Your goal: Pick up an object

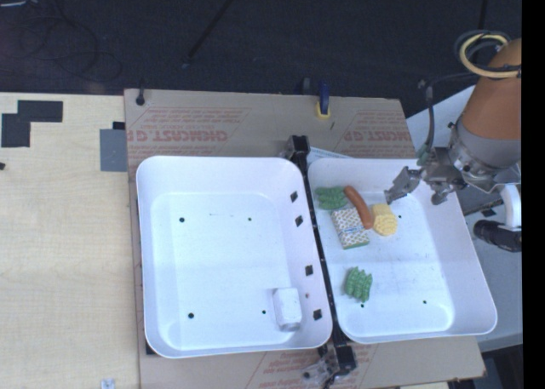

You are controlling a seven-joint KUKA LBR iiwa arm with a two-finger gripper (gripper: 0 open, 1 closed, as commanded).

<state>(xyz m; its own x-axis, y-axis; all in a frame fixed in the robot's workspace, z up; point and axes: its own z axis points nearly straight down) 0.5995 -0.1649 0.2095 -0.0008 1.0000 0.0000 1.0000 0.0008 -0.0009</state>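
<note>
You see 2 white bins on the worktop [68, 243]. The left bin [170, 183] holds a white block [287, 306] near its front right corner. The right bin [460, 294] holds a sausage [358, 206], corn [385, 220], a patterned packet [350, 228] and 2 green pieces [358, 283]. The hand [419, 185] hangs over the right bin's far edge.

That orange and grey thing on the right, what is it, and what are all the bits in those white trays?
It is a robot arm, seen by one camera fixed above the bench and looking down at a slant. At its end sits a two-finger hand, hanging over the upper edge of the right bin; nothing shows between its fingers. That bin holds small toy-like items: an orange sausage shape, a yellow piece, a patterned packet, a green piece at the top and another green piece lower down. The left bin holds one small white object near its lower right corner. The job is to pick one item up.
</note>
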